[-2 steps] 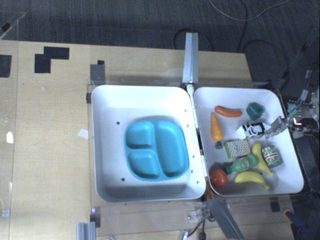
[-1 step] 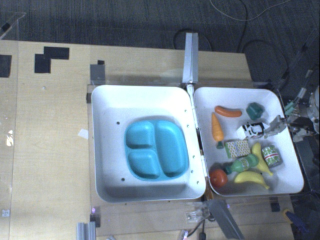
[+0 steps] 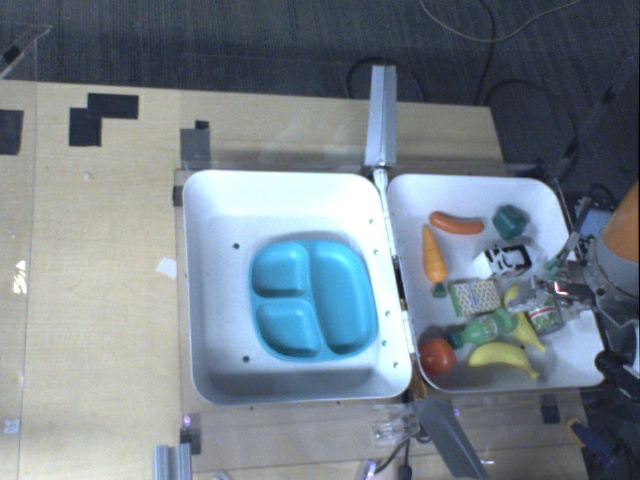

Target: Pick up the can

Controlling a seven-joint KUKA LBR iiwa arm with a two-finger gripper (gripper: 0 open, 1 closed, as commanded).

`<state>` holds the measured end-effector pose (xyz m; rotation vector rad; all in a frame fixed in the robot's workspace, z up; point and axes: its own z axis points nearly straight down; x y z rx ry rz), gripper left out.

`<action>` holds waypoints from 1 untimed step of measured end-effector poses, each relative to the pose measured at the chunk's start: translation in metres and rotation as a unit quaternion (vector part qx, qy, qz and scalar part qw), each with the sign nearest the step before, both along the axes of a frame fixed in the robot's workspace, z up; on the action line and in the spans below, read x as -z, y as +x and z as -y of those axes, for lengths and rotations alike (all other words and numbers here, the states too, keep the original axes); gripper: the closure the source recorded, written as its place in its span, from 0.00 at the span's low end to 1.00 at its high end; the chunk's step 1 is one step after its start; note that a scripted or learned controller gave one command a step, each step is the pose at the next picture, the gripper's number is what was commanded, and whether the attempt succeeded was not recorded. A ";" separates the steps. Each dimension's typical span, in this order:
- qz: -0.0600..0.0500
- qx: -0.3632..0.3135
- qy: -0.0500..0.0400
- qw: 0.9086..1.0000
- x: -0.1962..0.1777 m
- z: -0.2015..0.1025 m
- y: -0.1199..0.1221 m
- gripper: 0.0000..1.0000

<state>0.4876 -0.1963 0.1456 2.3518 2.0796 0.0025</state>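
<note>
Gripper (image 3: 553,290) low in the right bin (image 3: 470,190), by its right wall; finger state cannot be told. The can (image 3: 544,316) — small, red and green — lies touching or just below it, beside the banana (image 3: 505,357) and green bottle (image 3: 487,325). Farther left: carrot (image 3: 433,256), sausage (image 3: 456,224), tomato (image 3: 436,355). Left bin (image 3: 215,268) — blue divided tray (image 3: 312,297).

The tool (image 3: 556,290) rests on the can (image 3: 541,315) (right bin (image 3: 470,193)) — banana (image 3: 503,357) beside it.
</note>
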 end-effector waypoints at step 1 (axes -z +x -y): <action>0.006 -0.019 -0.001 1.000 0.056 0.004 0.004 0.00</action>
